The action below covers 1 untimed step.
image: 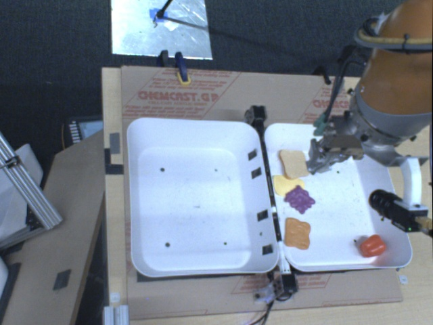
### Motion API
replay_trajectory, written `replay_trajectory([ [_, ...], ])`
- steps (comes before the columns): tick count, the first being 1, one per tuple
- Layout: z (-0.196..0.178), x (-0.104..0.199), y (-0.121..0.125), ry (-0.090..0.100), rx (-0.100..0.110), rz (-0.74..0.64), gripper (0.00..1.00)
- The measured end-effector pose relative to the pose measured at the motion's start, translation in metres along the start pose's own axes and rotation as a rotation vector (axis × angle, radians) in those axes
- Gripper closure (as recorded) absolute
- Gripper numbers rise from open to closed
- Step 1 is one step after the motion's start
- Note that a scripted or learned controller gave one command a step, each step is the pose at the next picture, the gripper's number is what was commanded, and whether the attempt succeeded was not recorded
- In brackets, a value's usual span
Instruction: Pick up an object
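Right bin [396, 252] holds five toy foods: one tan bread slice [293, 162], one yellow piece [285, 185], one purple grape cluster [299, 199], one orange piece [297, 233], one red-orange pepper [372, 246]. Gripper [318, 162] sits just beside the bread slice; can't tell its state.

My one fixed camera is looking down at a slant on both white bins, left bin [193, 195] and right bin [352, 208], my arm [396, 80] entering from the right.
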State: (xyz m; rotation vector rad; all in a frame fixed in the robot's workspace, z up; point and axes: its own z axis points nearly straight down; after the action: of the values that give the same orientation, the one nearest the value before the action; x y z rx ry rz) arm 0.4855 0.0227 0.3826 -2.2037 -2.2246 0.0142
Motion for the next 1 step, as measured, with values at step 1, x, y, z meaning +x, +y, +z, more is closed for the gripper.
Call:
replay_trajectory([
  [1,-0.1619,0.0384,-0.0005,0.003,-0.035,0.000,1.00],
])
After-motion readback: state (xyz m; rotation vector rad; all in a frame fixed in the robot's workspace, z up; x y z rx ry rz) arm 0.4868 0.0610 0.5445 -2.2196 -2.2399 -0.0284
